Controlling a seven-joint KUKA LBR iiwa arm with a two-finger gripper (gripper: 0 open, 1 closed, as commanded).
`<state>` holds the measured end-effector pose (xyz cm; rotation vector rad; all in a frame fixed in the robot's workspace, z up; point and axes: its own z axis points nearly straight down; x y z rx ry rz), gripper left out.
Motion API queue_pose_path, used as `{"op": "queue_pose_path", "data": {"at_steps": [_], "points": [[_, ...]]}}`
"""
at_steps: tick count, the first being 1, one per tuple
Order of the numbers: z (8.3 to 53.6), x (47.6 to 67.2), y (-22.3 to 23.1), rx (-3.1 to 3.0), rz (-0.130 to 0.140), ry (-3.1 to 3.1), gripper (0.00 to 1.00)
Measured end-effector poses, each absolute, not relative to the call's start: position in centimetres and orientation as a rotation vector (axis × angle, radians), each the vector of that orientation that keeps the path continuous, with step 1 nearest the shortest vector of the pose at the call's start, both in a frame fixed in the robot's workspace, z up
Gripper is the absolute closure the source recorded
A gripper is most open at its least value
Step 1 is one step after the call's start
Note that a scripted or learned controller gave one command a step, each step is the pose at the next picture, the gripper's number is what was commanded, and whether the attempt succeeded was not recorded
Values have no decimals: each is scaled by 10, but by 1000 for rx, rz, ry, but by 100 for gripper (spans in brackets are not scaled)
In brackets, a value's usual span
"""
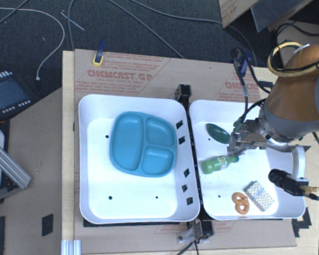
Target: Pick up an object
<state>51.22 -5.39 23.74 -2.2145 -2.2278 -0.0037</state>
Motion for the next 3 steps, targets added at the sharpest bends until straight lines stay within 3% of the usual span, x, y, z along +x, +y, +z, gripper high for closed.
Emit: {"op": "queue_pose_path", "data": {"at_steps": [2,3], "points": [[229,520,61,-2213,-3,-2228,100],[218,533,87,-2219,-1,-2224,100]]}}
